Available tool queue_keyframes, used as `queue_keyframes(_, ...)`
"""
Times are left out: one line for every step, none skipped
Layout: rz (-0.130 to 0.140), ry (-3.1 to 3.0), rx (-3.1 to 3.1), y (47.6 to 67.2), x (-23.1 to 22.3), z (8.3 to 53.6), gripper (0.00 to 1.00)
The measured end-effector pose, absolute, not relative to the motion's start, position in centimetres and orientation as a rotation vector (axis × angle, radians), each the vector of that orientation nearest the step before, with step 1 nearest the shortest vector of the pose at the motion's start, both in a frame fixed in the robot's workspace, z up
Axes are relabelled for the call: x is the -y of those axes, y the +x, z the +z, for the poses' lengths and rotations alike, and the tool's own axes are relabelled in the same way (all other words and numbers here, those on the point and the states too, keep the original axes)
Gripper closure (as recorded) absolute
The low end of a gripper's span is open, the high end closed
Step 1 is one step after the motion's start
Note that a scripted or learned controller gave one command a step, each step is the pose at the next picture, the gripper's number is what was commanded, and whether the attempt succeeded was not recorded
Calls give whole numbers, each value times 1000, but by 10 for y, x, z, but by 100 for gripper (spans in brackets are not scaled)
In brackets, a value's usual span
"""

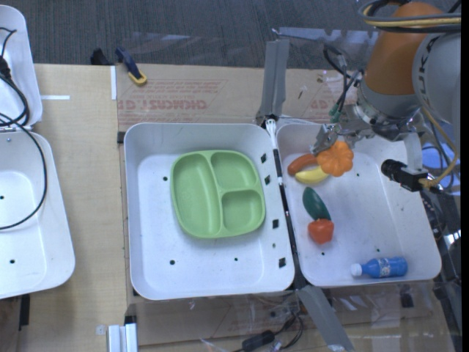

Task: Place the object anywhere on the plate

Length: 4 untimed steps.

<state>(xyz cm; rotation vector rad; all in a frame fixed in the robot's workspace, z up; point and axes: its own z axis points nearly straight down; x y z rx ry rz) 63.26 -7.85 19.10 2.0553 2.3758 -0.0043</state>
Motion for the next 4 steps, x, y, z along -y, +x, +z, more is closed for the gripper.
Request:
queue_keyframes(-5, 2206, -2240, 601, 0, 191, 100)
queue_keyframes(-5, 2206, -2239, 601, 0, 191, 0)
queue_keyframes(-5, 2004, -2421, 599, -67, 191, 0)
queue_keyframes(-9, 2007, -2419, 599, -65, 199, 100)
